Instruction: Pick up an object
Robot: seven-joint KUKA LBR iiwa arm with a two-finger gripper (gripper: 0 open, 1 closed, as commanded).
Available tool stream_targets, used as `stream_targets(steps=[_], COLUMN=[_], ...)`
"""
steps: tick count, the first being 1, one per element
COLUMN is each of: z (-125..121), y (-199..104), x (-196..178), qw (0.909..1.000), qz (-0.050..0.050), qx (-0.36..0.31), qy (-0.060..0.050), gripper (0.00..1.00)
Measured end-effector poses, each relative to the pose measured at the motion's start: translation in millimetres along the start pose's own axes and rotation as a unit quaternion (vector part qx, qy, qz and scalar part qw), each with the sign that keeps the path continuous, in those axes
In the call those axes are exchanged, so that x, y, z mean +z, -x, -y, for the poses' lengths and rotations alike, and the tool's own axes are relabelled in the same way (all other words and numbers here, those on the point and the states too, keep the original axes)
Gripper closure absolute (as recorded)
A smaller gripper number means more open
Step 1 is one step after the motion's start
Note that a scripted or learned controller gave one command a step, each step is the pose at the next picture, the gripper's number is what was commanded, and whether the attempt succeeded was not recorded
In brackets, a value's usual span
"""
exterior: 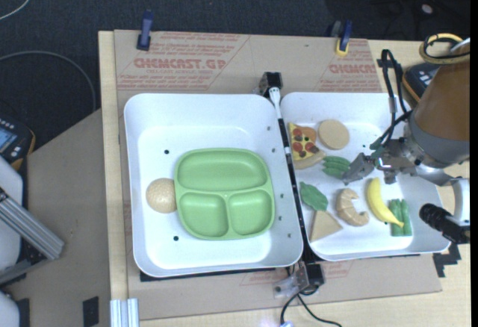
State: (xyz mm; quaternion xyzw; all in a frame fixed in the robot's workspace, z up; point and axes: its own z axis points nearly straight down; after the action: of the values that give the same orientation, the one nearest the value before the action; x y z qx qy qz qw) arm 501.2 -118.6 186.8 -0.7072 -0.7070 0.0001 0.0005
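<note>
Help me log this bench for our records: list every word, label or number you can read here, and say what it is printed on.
"CHEMCAST G P", red print on the brown board behind the left bin; the smaller lines around it are too blurred to read.
"CHEMCAST", red print on the same board behind the right bin, cut off by the arm; the rest is unreadable.
</note>
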Motion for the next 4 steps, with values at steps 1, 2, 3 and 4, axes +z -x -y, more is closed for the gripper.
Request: stream_targets(steps=[1,2,3,4], z=[-12.5,-14.4,19.6,18.8], y=[47.1,44.8,-6.4,-5.0], x=[90.2,75.1,98.5,88.3], qw=[1.0000,1.0000,1.0000,1.0000], qz=[0.000,0.001,0.003,0.003], qx=[0.003,0.001,0.000,0.001], qy=[-0.002,0.002,0.006,0.007], gripper=[0.00,1.00,1.00,1.00])
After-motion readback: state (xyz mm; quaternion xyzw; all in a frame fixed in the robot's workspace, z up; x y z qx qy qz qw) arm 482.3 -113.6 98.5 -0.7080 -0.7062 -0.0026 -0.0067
